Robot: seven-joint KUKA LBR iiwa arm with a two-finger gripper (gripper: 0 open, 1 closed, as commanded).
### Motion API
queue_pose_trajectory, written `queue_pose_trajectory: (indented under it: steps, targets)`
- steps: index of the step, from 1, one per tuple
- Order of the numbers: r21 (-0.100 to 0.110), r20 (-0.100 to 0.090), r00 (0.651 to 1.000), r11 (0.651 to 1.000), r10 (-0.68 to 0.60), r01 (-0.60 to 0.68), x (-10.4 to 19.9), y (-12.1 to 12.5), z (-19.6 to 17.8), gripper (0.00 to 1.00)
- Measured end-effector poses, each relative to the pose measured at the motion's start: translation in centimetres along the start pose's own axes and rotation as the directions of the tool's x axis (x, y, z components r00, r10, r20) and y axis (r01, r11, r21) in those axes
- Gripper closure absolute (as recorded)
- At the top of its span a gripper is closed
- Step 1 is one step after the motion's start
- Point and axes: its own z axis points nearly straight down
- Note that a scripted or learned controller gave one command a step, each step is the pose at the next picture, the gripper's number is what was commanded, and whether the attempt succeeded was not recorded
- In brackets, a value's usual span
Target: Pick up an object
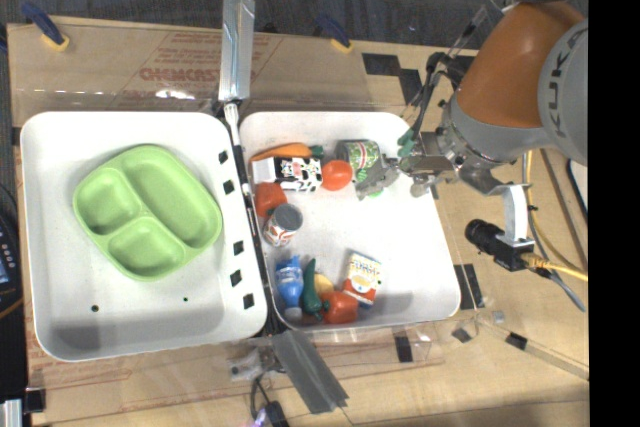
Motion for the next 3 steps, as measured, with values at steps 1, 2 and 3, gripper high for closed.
queue_pose_trajectory:
  steps: [1,2,3]
  targets:
    - [0.002,0.001,0.999,0.999,0.044,-0.044,-0.6,9.2,6.6,0.00]
    - [-0.007,0.002,0.995,0.995,0.103,-0.103,-5.2,7.7,16.6,0.00]
    - [-0.007,0.002,0.995,0.995,0.103,-0.103,-5.2,7.7,16.6,0.00]
